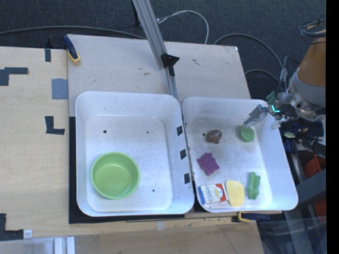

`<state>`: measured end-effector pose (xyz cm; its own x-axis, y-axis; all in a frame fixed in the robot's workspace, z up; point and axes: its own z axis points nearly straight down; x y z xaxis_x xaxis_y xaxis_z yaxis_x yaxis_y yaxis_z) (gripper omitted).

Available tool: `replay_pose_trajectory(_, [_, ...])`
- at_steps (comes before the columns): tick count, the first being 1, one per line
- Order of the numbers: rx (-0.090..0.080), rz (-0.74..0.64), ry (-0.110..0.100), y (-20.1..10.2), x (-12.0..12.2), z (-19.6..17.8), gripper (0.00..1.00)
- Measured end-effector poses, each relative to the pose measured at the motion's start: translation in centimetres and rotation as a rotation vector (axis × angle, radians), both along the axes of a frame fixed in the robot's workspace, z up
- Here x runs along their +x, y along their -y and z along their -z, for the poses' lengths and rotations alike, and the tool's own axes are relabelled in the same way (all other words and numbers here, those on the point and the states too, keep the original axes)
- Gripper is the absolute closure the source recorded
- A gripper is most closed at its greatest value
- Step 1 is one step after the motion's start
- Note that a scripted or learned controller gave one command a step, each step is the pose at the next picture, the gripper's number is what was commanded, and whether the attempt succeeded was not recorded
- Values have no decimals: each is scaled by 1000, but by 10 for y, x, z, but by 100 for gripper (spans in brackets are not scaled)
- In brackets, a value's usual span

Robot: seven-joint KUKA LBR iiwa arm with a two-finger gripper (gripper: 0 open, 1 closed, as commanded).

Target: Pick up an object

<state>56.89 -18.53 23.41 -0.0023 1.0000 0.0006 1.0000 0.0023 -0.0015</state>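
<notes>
Since the round green object (247, 134) sits at the far right of the right bin (275, 157), the gripper (250, 121) looks mid-reach just above it. Can't tell the fingers' state. Next it probably needs to drop and close.

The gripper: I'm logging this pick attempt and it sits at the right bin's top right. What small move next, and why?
Probably lower the gripper straight onto the round green object: its tip hangs just above and beside that piece, the nearest item in the right bin.
</notes>
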Motion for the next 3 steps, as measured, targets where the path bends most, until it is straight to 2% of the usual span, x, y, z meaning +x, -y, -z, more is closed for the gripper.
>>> replay_pose_trajectory(1, [0, 1, -4, -2, 5, 45, 0])
replay_pose_trajectory(2, [1, 1, -7, -6, -1, 109, 0])
replay_pose_trajectory(3, [-2, 1, 2, -6, 0, 145, 0])
